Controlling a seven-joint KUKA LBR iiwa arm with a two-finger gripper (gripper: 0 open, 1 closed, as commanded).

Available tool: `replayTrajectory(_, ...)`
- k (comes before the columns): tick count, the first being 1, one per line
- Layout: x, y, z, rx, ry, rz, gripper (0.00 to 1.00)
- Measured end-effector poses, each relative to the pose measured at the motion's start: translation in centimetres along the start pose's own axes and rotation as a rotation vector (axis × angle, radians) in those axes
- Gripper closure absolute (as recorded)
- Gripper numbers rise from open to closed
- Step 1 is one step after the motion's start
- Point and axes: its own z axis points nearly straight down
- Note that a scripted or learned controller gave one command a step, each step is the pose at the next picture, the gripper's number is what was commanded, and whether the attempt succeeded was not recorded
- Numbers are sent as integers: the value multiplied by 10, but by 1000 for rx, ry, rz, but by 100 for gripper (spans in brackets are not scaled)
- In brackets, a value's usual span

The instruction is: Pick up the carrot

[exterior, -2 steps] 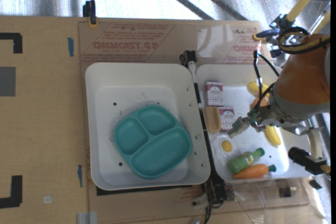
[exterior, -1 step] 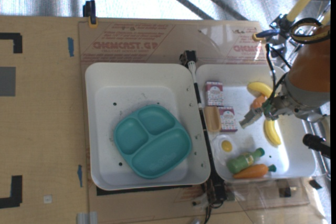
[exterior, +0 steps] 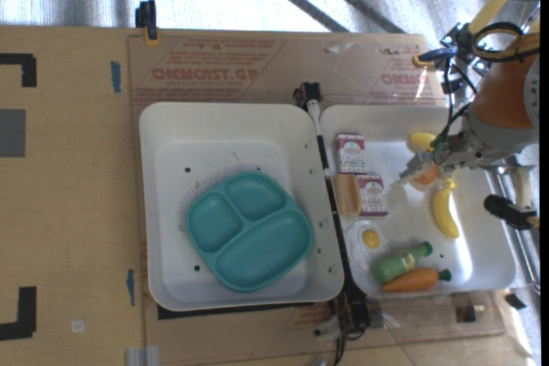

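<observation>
- The tapered orange carrot (exterior: 414, 280) is seen lying at six o'clock in the glossy white right bin (exterior: 502, 266).
- The gripper (exterior: 426, 169) is poised at two o'clock; its grasp cannot be told.

The grey arm (exterior: 502, 111) comes in from the right, orange band showing above the wrist. Its end effector (exterior: 426, 168) points down and leftward, hanging low.

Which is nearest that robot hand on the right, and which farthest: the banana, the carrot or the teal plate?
From the gripper, in the camera view:
1. Banana, just below it in the right bin.
2. Carrot, at that bin's near edge.
3. Teal plate, across in the left bin.
</observation>
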Motion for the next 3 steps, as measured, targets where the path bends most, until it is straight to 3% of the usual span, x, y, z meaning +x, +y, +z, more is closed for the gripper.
replayTrajectory(1, -12, 58, 3, 41, 45, 344, 0)
replayTrajectory(2, -8, -14, -69, 7, -2, 92, 0)
replayTrajectory(3, 33, 23, -6, 3, -3, 486, 0)
